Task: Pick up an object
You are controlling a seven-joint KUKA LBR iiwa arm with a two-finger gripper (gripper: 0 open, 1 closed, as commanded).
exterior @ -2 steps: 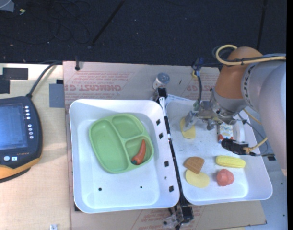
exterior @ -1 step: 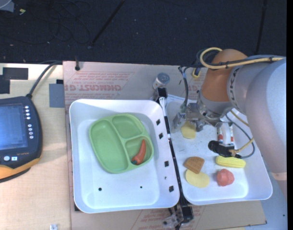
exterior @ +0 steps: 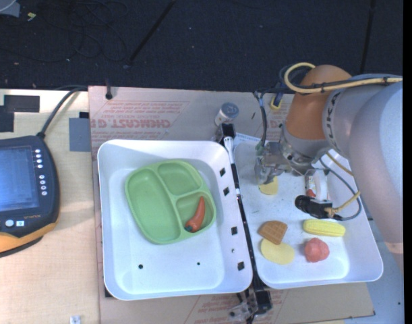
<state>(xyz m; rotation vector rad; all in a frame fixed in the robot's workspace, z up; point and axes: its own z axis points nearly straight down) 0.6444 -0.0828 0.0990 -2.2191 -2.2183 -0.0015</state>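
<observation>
Corn (exterior: 324,228), tomato (exterior: 317,250), waffle (exterior: 274,231) near fingers (exterior: 265,174).

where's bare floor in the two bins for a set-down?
Left bin: bare floor all round the green plate, widest along the near edge below it. The plate's own compartments are bare except the one holding the red piece. Right bin: crowded, with the gripper over a yellow piece and four toys near the front.
</observation>
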